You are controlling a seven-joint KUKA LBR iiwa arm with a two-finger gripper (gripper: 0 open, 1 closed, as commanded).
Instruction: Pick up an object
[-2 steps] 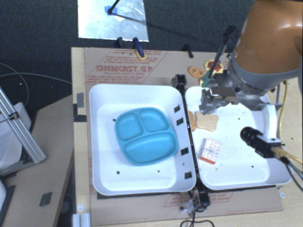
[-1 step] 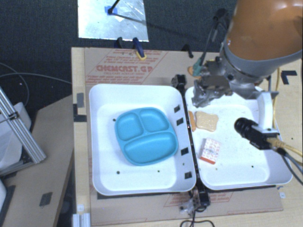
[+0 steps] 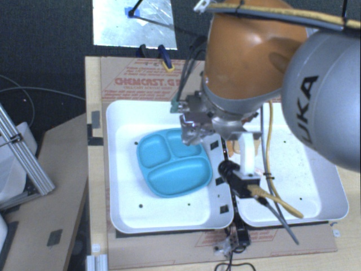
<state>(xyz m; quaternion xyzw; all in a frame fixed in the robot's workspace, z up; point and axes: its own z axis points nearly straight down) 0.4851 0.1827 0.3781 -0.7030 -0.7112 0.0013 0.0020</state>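
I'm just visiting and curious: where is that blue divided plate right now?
The blue divided plate lies in the left white bin, near its right side, with the gripper at its upper right edge.

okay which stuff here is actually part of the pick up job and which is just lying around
Part of the job:
blue divided plate in the left bin
gripper above its far edge

Lying about:
right bin
foil sheet
blue clamp

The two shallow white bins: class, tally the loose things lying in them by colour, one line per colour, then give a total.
Blue: 1, the blue divided plastic plate in the left white bin.
Yellow and grey: 1, the long yellow-and-grey brush-like utensil in the right white bin.
Total: 2 in plain sight; the arm hides part of both bins.
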